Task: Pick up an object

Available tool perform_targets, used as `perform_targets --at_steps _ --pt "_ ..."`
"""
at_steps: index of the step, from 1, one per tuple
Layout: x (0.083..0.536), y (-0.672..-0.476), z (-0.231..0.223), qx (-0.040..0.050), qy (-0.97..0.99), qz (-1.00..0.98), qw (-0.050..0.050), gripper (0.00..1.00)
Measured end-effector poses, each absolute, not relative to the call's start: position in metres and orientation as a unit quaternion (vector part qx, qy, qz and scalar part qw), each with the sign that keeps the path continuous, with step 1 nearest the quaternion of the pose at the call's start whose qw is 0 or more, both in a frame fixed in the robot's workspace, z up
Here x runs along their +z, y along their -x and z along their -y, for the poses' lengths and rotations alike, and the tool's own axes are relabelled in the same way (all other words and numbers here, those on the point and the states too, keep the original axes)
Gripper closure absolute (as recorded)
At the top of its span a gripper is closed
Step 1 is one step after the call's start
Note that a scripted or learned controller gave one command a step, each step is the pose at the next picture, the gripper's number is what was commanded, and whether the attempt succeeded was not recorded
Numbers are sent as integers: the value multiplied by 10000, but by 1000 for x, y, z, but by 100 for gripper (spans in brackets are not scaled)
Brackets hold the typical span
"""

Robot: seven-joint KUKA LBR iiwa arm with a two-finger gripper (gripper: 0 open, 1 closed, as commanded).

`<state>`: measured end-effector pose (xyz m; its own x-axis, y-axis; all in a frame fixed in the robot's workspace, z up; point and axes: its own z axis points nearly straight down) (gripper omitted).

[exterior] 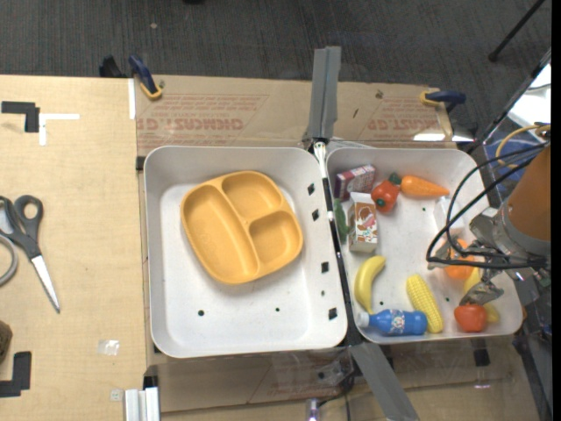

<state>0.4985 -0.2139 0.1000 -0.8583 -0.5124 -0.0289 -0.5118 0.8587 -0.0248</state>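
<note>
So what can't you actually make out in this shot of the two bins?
- Tool: tangled in black cables in the camera view; open or shut is unclear.
- Orange toy beside it: partly covered by the cables.
- Small carton: label print too small to read.
- Scissors: cut off by the left edge.

Pincer hangs over a tomato in the right bin.

Two white bins. One yellow divided plate. One carrot, one banana, one corn cob, one blue bottle, two small cartons and two tomatoes (one partly hidden). One pair of scissors.
</note>
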Motion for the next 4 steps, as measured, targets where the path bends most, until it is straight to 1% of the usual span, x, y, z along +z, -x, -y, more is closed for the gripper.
perform_targets --at_steps 1,2,3,4 --pt "93 -518 106 -5 2331 -9724 30 0" --pt "93 -576 112 -2 1811 -9835 25 0" --pt "94 -624 108 -1 867 -9962 42 0" --pt "95 -651 141 -6 890 -9960 44 0"
